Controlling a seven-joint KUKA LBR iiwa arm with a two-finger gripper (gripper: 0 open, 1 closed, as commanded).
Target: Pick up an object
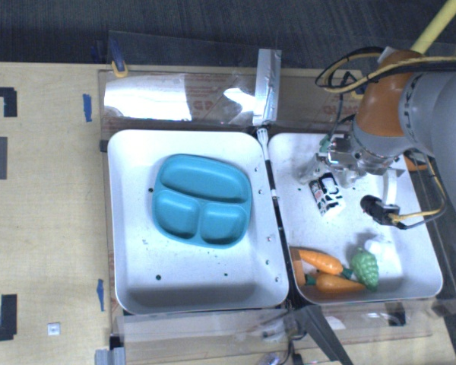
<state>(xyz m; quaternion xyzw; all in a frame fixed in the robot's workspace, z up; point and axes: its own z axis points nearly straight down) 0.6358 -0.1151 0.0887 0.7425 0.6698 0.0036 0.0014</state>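
currently you have 2 shallow white bins side by side on the bench. item 1: the left bin (pixel 129 226), which holds a blue divided plate (pixel 202 199) with 3 compartments, lying flat near the bin's middle. item 2: the right bin (pixel 419 261), which holds the loose objects. item 3: a small black-and-white object (pixel 328 193), lying tilted in the upper half of the right bin, just below the gripper. item 4: 2 orange carrots (pixel 324 263), lying along the near wall of the right bin, 1 above the other and close together. item 5: a green leafy toy (pixel 366 269), touching the right ends of the carrots. item 6: a small white piece (pixel 374 244), just above the green toy; you cannot make out what it is.

item 7: the arm (pixel 429 109), grey with an orange band, reaching in from the right over the upper part of the right bin. its gripper (pixel 336 160) hangs at the bin's upper middle, just above the black-and-white object. whether the hand is spread or pressed together cannot be told from this slant, and nothing can be seen pinched in it. a black cable end (pixel 374 206) hangs to the right of the black-and-white object.
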